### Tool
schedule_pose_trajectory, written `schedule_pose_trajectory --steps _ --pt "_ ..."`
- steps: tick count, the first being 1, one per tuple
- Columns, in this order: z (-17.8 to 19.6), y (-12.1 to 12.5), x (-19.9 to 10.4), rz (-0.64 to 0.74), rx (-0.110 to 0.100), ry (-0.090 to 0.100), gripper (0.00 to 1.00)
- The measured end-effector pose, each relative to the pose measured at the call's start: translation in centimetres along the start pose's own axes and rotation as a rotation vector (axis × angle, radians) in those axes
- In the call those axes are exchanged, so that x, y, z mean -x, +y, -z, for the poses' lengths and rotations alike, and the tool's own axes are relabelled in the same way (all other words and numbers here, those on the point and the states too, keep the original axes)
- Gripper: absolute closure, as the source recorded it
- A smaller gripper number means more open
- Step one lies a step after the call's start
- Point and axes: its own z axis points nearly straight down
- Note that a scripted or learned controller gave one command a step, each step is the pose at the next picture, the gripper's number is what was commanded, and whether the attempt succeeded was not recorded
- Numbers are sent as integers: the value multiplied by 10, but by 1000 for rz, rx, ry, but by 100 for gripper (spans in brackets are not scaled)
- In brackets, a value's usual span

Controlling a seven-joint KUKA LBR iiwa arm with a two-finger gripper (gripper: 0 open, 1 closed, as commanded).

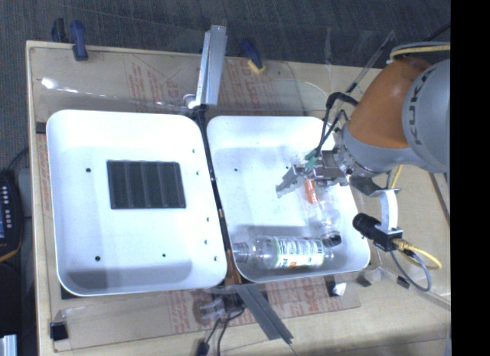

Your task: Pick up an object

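Arm reaches in from the right of frame, gripper (295, 181) low inside the right bin (253, 140), right of center. Finger state: cannot tell, too small and cluttered. A small clear item with an orange part (311, 191) lies just beside the gripper; clear bottle (287, 253) lies on its side along the bin's lower edge. Step looks like approach/grasp attempt. Next move calls for closing on something and lifting.

arm (406, 117): cut off at right edge | fingers (295, 178): too blurred to read their state
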Motion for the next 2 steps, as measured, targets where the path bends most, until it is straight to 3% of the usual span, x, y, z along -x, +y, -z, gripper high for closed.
schedule_pose_trajectory --steps 1,2 --pt "5 15 23 32 5 -2 0" --pt "-32 36 22 95 0 1 0"
